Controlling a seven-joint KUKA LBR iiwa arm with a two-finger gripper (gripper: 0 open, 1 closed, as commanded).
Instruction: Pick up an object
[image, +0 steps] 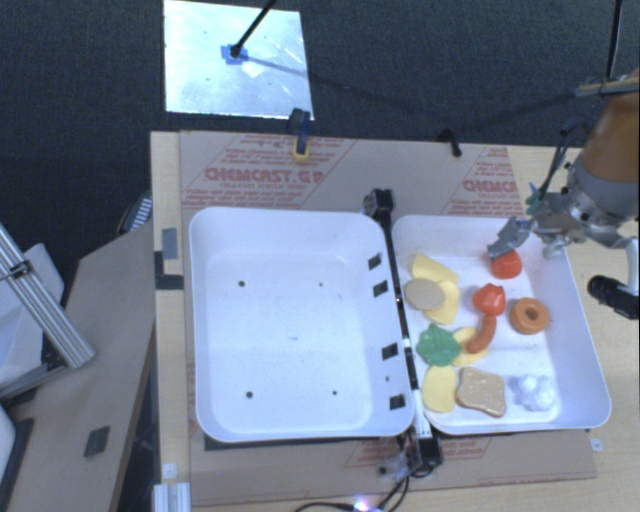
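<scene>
You see two white bins side by side; the right bin (585, 330) holds toy food. The gripper (512, 243) hovers at its upper edge, just above a red tomato-like piece (506, 265); whether it is released or clenched you cannot tell. Nearby lie a donut (529, 316), a bread slice (482, 392) and a green leafy piece (438, 345)

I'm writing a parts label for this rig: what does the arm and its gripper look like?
The arm has an orange band above a grey wrist section. The gripper is grey metal with a small teal-green spot on its body, and thin dark cables run along the wrist beside it.
</scene>
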